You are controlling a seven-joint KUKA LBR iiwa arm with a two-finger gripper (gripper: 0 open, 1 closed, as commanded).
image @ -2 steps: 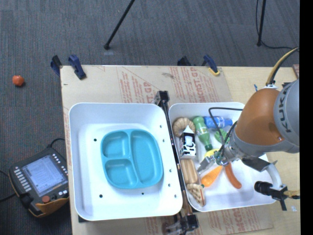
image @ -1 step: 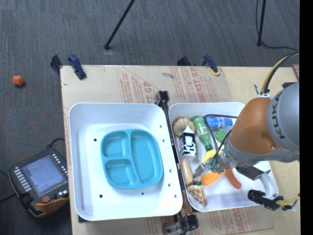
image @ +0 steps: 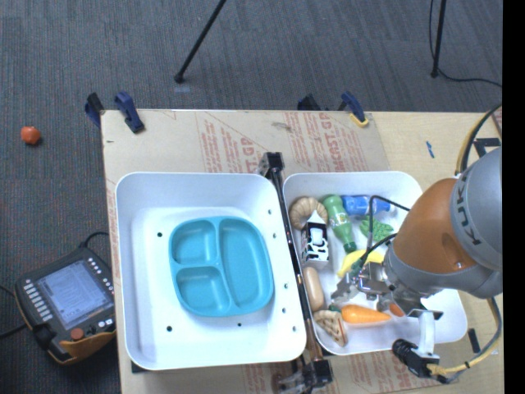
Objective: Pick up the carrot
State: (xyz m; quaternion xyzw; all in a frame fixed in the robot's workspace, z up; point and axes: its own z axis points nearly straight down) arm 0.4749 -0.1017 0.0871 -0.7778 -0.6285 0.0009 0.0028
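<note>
The carrot (image: 366, 315) is orange and lies flat near the front of the right bin (image: 447, 328), with its length running left to right. My gripper (image: 363, 286) hangs under the grey and orange wrist, directly above the carrot and very close to it. Whether it touches the carrot cannot be made out. The arm covers the bin's right half.
Around the carrot lie a yellow banana (image: 355, 261), a tan bread roll (image: 314, 286), a waffle-like piece (image: 331, 325), a black-and-white carton (image: 316, 244), a green bottle (image: 335, 220) and a blue can (image: 358, 204). The left bin (image: 139, 220) holds a blue divided plate (image: 221, 266).
</note>
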